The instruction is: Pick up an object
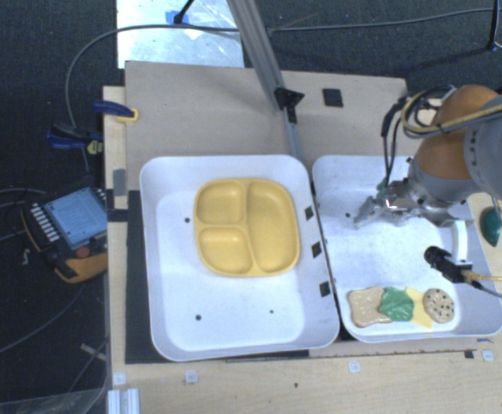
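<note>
gripper (373,211) low in right bin (337,179), finger state impossible to tell, nothing visibly held; toy food (398,305) along bin's near wall, yet to be grasped.

tan bench (191,102) bears two white bins: left bin (160,257), right bin (337,179).

Grey arm (480,145) bent low — gripper (367,214) pointing left.

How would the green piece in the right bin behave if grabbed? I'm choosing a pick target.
The green piece looks thin and crinkled, so probably light and floppy. It overlaps the bread slice and yellow piece, so pinching it may drag those along.
</note>
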